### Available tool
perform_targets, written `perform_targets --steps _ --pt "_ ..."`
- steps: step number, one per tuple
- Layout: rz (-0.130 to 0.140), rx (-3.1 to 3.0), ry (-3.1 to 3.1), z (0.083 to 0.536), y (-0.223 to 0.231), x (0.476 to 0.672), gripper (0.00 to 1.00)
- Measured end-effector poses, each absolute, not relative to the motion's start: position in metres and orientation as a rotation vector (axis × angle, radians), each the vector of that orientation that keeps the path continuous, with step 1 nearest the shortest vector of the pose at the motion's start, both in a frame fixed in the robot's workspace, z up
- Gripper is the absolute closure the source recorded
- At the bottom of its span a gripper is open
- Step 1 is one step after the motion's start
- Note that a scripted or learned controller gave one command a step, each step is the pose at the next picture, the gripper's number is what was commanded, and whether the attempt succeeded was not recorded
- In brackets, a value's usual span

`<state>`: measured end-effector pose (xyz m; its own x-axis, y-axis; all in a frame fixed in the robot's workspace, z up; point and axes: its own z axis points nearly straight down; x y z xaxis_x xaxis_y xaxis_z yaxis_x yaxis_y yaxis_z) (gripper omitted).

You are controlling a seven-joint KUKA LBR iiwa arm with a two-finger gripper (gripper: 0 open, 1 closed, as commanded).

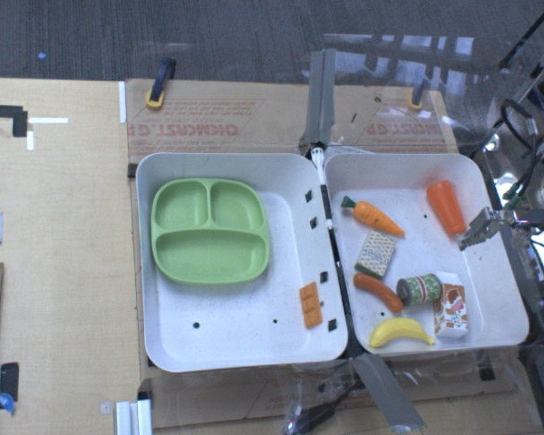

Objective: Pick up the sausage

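Observation:
The sausage (378,292) is a short reddish-brown link lying at a slant in the lower middle of the right bin (408,175). It rests between a speckled cracker block (374,254) above it and a yellow banana (401,333) below it. A green can (420,288) on its side touches or nearly touches the sausage's right end. My gripper (478,230) hangs over the right bin's right rim, well to the right of the sausage and a little above it, with nothing seen in it.
The right bin also holds a carrot (374,216), an orange cylinder (445,207) and a small carton (451,312). In the left bin (163,333) are a green divided plate (210,231) and an orange waffle piece (311,305). A grey post (321,98) stands behind the bins.

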<state>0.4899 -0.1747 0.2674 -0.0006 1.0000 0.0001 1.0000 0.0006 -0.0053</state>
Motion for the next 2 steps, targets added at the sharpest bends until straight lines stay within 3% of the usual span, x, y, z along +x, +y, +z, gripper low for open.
perform_targets --steps 1,2 --pt "0.008 -2.398 -2.023 0.192 -0.096 0.506 0.00" --pt "0.007 -2.415 -2.002 0.096 -0.096 0.508 0.00"
